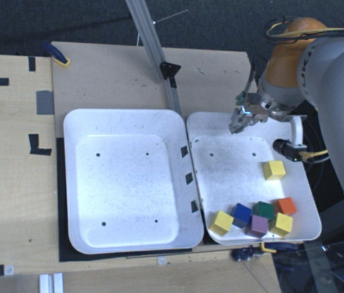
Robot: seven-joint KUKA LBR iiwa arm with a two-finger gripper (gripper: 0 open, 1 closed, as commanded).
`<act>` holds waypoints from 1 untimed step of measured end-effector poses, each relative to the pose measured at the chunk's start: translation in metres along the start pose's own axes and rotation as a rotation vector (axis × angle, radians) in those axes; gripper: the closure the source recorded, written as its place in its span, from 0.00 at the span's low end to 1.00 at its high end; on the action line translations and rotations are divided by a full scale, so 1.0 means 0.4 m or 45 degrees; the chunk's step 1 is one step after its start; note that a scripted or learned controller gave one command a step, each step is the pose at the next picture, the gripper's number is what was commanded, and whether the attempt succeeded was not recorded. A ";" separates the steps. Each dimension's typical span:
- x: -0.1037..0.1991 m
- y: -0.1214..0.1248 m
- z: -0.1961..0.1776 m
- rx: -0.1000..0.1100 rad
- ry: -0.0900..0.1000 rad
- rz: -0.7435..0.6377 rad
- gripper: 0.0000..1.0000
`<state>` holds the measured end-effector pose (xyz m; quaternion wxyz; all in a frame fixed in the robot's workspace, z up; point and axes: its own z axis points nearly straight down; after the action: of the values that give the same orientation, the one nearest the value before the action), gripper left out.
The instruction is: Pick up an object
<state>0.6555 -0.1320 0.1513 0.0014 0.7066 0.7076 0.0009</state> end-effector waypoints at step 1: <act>0.005 -0.014 -0.114 -0.001 0.001 0.000 1.00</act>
<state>0.6499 -0.1299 0.1968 0.0014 0.7066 0.7077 0.0012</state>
